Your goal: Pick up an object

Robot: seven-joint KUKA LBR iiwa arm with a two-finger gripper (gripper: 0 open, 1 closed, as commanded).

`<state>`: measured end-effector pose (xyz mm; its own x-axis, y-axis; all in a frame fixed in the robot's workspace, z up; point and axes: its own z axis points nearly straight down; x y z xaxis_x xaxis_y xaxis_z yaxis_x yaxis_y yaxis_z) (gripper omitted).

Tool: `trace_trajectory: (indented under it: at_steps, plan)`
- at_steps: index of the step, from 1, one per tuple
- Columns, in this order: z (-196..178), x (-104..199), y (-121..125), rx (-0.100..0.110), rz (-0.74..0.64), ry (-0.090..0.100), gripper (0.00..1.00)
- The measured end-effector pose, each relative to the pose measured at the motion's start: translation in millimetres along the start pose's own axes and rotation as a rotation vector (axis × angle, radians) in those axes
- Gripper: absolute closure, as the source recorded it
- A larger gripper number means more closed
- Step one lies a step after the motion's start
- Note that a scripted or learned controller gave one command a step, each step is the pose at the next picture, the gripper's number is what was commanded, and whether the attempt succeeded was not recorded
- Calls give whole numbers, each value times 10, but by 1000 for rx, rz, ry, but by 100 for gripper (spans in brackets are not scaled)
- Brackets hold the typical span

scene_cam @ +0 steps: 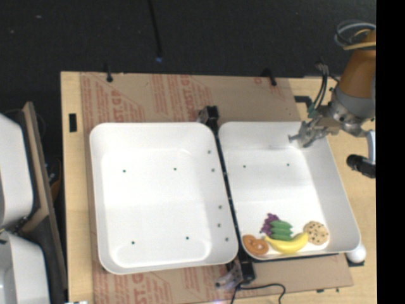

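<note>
Several toy foods lie in the near corner of the right bin (pixel 272 151): a yellow banana (pixel 288 243), a purple grape bunch with green leaves (pixel 276 225), an orange slice-like piece (pixel 255 245) and a cookie (pixel 316 232). My gripper (pixel 305 135) hangs over the far right edge of that bin, well away from the food. Nothing shows between its fingers.
The left bin (pixel 155 195) sits beside the right one on a brown cardboard sheet (pixel 158 97). A black clip (pixel 209 114) stands at the far joint between the bins. White furniture (pixel 16 189) stands at the left edge.
</note>
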<state>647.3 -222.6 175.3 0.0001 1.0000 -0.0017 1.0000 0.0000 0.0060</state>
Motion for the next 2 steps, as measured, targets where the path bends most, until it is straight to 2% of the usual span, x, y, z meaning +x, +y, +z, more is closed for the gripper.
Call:
trace_trajectory:
  at_steps: [1, 2]
  plan:
    - [-634, -1, -22, 0, 0, 0, 100]
    - [-1101, -11, -14, 1, 0, 0, 100]
